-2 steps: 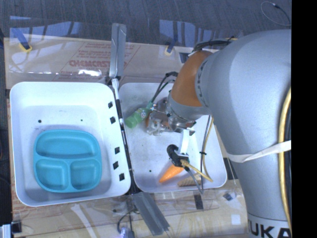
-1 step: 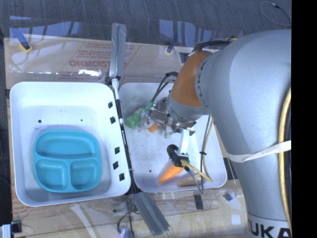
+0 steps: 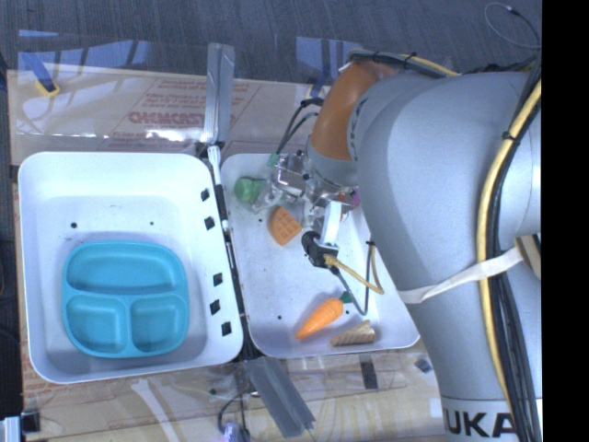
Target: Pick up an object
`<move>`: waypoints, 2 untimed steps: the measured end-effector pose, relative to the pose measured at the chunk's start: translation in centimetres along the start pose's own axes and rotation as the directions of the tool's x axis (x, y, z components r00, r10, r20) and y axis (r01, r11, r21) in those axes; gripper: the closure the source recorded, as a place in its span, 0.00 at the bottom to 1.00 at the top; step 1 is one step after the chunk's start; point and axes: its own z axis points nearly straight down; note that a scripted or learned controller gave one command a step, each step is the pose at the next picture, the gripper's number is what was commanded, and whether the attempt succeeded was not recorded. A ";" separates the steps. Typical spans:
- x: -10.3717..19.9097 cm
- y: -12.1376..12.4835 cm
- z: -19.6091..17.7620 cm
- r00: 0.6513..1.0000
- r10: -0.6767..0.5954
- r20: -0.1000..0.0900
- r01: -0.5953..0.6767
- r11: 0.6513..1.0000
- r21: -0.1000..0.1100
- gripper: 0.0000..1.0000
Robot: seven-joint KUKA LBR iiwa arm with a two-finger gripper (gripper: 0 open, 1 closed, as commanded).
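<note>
The claw (image 3: 293,184) hung in the right white bin (image 3: 267,330), its state impossible to tell. A small orange waffle-textured toy (image 3: 284,226) lay just below it, nearest. One green round toy (image 3: 248,190), one orange carrot (image 3: 320,319), one tan wedge (image 3: 353,336); one blue divided tray (image 3: 125,297).

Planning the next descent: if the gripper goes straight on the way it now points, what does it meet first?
Probably the waffle-like orange piece, which lies just beside the gripper in the right bin. Depth is unclear from this slanted view; it may reach bare bin floor instead.
</note>
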 end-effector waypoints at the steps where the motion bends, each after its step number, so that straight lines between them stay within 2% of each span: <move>1: 0.3 0.0 -1.1 1.000 -0.011 0.000 0.011 1.000 0.000 1.00; 2: 0.3 0.0 -1.0 1.000 -0.012 0.000 0.012 1.000 0.002 0.00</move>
